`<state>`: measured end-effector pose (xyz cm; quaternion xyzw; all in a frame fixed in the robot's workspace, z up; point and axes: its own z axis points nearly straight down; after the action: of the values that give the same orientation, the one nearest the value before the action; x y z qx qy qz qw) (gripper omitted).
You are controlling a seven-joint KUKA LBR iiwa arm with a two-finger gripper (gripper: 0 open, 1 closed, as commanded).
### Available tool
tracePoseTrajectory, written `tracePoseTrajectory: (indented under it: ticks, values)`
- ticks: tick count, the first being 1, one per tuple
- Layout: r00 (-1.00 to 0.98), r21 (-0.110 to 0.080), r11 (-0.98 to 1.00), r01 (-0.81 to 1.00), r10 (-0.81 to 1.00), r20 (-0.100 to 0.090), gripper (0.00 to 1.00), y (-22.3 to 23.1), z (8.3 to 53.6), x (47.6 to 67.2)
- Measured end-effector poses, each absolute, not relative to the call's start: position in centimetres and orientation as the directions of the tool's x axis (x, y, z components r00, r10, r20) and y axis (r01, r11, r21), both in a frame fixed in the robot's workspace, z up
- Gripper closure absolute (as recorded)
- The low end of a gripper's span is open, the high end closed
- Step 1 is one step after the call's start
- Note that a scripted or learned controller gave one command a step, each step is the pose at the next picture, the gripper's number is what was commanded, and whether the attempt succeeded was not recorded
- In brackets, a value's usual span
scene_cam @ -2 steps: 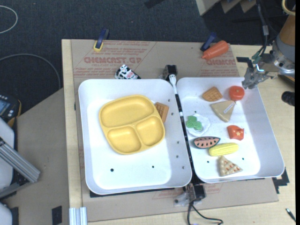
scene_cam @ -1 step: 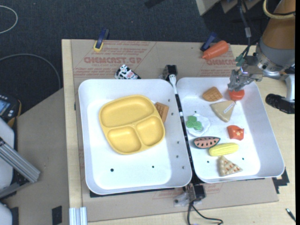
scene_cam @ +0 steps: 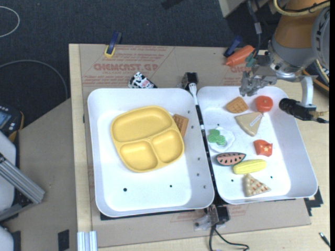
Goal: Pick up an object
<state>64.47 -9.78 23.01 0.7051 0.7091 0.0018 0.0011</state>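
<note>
Here the jaws (scene_cam: pixel 250 89), state unclear, hover just above the waffle (scene_cam: pixel 236 106).

both white bins (scene_cam: pixel 152 200) look like smooth, slightly glossy plastic, as does the yellow divided plate (scene_cam: pixel 146 137). the toy foods, such as the corn cob (scene_cam: pixel 249 166) and tomato (scene_cam: pixel 264 103), appear as shiny moulded plastic. the bench board (scene_cam: pixel 84 114) looks matt, like cardboard.

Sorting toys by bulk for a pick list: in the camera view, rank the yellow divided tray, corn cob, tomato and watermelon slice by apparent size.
1. yellow divided tray, by far the largest.
2. corn cob and watermelon slice: too alike to rank.
3. tomato, smallest.
</note>
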Motion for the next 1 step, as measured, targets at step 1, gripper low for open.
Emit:
tracePoseTrajectory:
  ticks: [1]
  values:
    - [-0.003, 0.002, 0.003, 1.0, 1.0, 0.0, 1.0, -7.17, 22.58, 65.0]
